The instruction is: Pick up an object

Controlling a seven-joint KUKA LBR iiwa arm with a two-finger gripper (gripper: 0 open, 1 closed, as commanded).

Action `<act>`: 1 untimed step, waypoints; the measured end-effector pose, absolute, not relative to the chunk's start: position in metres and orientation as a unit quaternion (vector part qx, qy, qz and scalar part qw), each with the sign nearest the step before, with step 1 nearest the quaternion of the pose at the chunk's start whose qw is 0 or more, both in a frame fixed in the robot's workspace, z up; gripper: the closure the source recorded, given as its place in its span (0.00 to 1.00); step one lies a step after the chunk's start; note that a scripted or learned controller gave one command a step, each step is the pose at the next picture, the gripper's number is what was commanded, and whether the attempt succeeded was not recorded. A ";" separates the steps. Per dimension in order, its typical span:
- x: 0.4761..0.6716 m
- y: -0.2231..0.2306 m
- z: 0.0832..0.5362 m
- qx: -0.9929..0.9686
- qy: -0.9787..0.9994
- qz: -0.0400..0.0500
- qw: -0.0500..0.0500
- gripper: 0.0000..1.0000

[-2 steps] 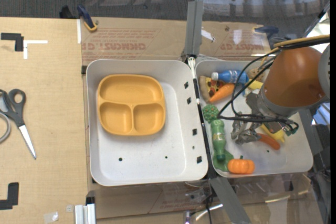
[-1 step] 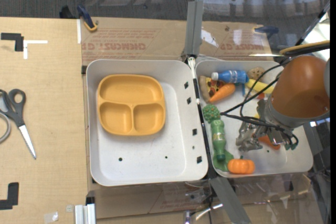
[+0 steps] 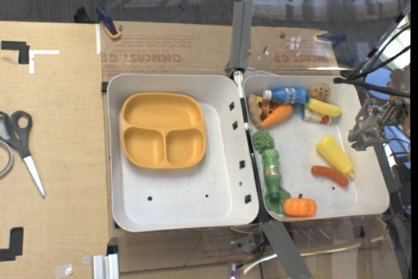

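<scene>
Grey and metallic, the tool [image 3: 369, 127] hung at the right bin's [image 3: 366, 202] 3 o'clock edge, with nothing visibly held; whether it was wide or narrow I could not tell. Nearest, toward 9 o'clock, lay a yellow bottle [image 3: 335, 155], with a sausage [image 3: 330, 175] just below it. Farther off sat a banana [image 3: 324, 108], a blue bottle [image 3: 286, 95], a carrot [image 3: 275, 115], a green bottle [image 3: 272, 174] and a pumpkin [image 3: 300, 206]. An orange tray [image 3: 163, 130] filled the left bin [image 3: 176, 206]. Scissors [image 3: 25, 147] rested on the tabletop [image 3: 52, 206].
</scene>
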State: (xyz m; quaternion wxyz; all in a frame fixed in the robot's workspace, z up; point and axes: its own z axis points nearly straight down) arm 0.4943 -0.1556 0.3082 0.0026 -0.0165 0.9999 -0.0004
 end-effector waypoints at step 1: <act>0.491 -0.184 0.191 -0.179 0.984 0.000 0.001 1.00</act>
